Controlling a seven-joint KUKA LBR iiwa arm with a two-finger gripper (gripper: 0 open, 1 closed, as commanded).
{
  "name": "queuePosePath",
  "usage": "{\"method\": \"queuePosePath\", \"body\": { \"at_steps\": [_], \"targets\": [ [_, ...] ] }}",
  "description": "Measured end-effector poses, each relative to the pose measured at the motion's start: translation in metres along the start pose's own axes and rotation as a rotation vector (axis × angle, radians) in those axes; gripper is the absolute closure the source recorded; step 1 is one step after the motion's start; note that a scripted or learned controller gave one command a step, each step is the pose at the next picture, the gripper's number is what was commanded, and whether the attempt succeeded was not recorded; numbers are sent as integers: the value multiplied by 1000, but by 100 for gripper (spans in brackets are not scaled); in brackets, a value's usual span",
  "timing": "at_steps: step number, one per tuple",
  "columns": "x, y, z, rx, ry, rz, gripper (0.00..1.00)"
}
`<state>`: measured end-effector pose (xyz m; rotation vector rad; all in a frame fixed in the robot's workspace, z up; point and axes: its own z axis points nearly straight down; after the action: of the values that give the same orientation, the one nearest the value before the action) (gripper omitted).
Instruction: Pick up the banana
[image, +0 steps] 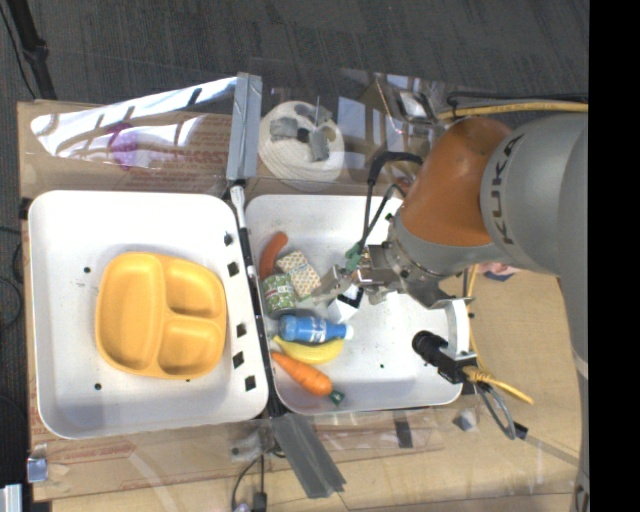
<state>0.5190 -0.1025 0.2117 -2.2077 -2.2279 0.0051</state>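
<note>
Camera view: we see the banana (312, 349) in the right bin (400, 390), wedged under the blue bottle (312, 329) and touching the carrot (303, 374). Gripper (345, 287) hovers above-right; we can't tell its state. Risk: we grab the bottle instead.

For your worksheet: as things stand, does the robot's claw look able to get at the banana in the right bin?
Probably, but awkwardly: the blue bottle lies across the banana, and the carrot crowds its lower side, leaving little yellow exposed.
</note>
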Motion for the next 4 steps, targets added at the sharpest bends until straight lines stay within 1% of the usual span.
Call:
{"method": "queuePosePath", "body": {
  "at_steps": [1, 2, 3, 4],
  "targets": [
    [-3, -30, 121, -2, 0, -29, 0],
    [-34, -42, 121, -3, 1, -11, 0],
    [-34, -41, 111, -3, 1, -16, 100],
    [-34, -41, 111, -3, 0, -16, 0]
  ]
}}
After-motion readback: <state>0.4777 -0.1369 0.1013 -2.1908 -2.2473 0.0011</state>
